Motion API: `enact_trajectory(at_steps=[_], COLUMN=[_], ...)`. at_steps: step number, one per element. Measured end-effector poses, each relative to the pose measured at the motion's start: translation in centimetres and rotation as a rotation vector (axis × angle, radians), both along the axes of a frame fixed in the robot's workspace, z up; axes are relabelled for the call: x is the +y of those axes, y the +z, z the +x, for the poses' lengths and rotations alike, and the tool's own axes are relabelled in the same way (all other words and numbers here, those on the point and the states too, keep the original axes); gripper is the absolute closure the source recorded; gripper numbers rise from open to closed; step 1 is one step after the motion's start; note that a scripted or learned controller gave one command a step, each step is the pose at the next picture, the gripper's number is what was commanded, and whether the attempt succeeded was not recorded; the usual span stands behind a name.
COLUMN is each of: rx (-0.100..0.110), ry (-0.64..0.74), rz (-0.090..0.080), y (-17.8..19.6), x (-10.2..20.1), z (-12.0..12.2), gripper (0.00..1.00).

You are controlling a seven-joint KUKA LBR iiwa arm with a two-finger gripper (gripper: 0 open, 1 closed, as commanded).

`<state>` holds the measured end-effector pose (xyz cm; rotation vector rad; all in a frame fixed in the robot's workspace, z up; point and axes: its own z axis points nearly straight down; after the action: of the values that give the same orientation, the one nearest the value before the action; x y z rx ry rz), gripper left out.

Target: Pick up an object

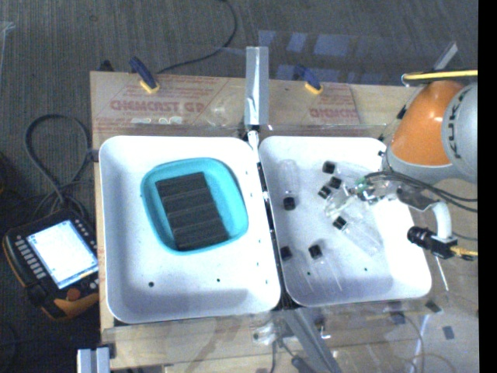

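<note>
Black small pieces (314,250) scattered around the gripper (359,189) in the right bin (404,282), grip state unclear.

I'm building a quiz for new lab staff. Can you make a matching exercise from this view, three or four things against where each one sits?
Things:
1. blue tub
2. end effector
3. tablet
4. black slab

Places:
A. on the floor, left of the bench
B. over the right bin
C. inside the blue tub
D. in the left bin

Pairs: 1-D, 2-B, 3-A, 4-C
</note>
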<state>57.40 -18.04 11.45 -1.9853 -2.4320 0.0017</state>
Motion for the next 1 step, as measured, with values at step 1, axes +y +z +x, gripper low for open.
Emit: enact_trajectory(at_steps=[1], rx=[-0.01], ry=[0.0], rz=[0.0], y=[1.38], x=[0.01], z=[0.28], gripper=[1.0])
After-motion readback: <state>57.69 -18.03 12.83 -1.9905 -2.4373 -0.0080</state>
